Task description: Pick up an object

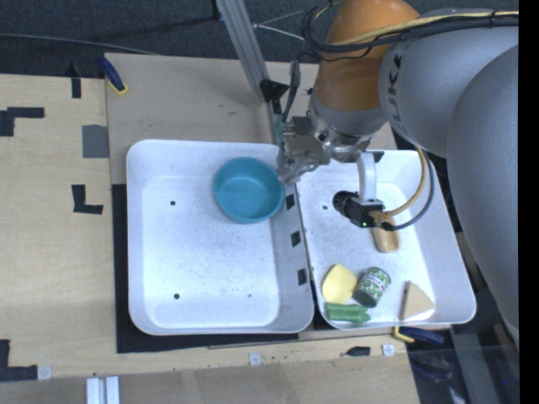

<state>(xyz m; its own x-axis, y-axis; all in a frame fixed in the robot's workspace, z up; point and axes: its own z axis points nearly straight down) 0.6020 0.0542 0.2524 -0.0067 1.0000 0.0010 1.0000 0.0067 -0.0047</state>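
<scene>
— Here, we see the pincer (293,165) low over the ridge where the two bins meet, just at the right rim of the blue bowl (247,190). Is it pinching anything?

— We cannot tell. The wrist hides the tips, and nothing shows between them, so we call no grasp.

— Then where do the candidates lie?

— The bowl sits upright in the upper right part of the left bin (152,251), touching or nearly touching the divider. In the right bin (438,251), along the near edge, we count a yellow piece (338,284), a dark can (371,286) tipped beside it, a green pod (347,313) just below both, and a tan wedge (416,301) at the corner. A tan block (386,239) lies farther up, under the cable.

— So how far along are we?

— By our reading, early. Everything rests on a bin floor; nothing is lifted. The arm (421,66) looks placed for the bowl's rim, but the closing and the lift both remain to be done.

— And the counter (50,225)?

— Bare wood with black tape marks, well apart from the work.
</scene>
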